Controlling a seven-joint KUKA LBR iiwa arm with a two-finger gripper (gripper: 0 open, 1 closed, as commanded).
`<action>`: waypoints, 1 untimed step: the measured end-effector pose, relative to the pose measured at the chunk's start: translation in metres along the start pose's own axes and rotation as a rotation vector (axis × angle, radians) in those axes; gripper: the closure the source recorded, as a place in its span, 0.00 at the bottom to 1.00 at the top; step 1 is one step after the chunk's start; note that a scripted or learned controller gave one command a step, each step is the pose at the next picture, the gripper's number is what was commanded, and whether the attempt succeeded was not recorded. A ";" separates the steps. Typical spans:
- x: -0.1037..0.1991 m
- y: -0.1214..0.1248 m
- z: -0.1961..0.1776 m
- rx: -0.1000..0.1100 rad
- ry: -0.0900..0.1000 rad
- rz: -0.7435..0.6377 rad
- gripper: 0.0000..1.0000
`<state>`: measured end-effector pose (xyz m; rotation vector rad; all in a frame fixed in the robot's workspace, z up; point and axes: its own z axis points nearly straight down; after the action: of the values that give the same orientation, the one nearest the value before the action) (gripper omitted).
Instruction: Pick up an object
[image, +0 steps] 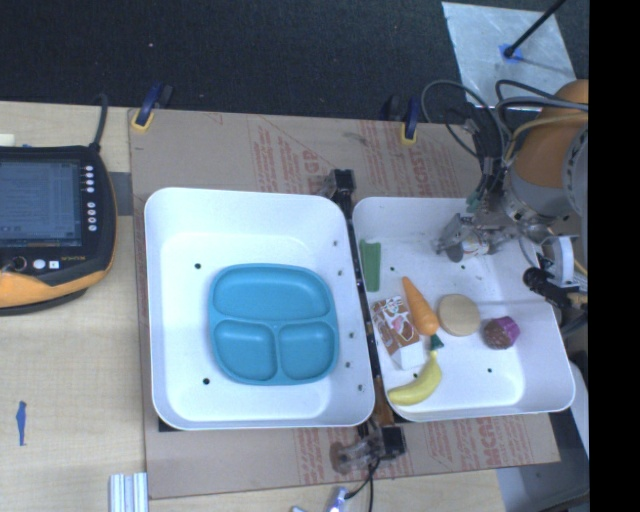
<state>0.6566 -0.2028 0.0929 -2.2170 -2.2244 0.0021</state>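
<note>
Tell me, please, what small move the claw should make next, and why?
Probably shift the claw toward the round beige object and lower it: the claw sits over bare floor at the right bin's far end, and that object lies nearest, apart from its neighbours.

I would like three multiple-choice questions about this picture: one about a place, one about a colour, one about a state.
1. Where does the blue tray lie?
A. in the left bin
B. in the right bin
C. on the cardboard

2. What colour is the carrot?
A. green
B. orange
C. purple

3. How does the banana stand to the gripper?
A. held in it
B. touching it
C. well apart from it

Answers:
1 A: the tray fills the middle of the left bin.
2 B: it is orange, beside the beige round piece.
3 C: the banana lies at the right bin's near edge; the gripper is at the far end.
</note>
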 end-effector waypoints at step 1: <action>-0.001 0.001 -0.012 -0.001 -0.001 -0.005 1.00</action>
<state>0.6574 -0.2033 0.1047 -2.2127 -2.2302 0.0025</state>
